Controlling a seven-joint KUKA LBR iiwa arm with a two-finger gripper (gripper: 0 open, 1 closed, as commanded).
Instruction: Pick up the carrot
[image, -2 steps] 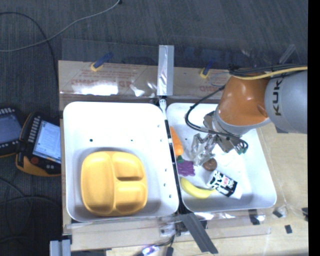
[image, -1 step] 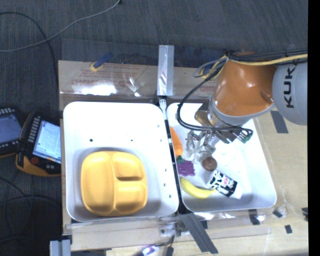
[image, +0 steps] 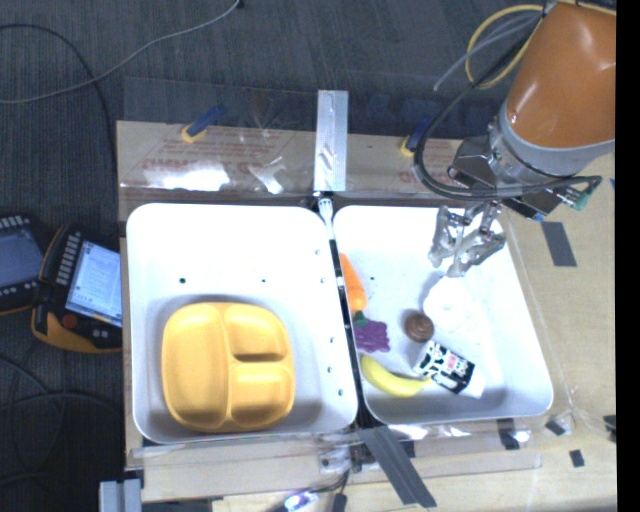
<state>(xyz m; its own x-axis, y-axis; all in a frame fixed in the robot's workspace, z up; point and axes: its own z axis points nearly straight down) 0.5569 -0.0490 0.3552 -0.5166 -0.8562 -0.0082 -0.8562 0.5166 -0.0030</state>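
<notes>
Bench (image: 560, 300) with two white bins; right bin (image: 520, 340) under the arm. End effector (image: 465, 250), fingers apart and empty, hovers at two o'clock from the carrot (image: 351, 283) against the bin's nine o'clock wall. Grasp not yet made.

Two white bins (image: 300, 215) are sitting on a tan bench (image: 585, 330), the left one showing a yellow divided tray (image: 228, 364). In the right one an orange carrot (image: 351, 284) is lying by a purple toy (image: 371, 335), a brown ball (image: 418, 325), a yellow banana (image: 390, 380) and a black-and-white carton (image: 447, 368). The grey arm is showing its orange band (image: 565, 75).
</notes>
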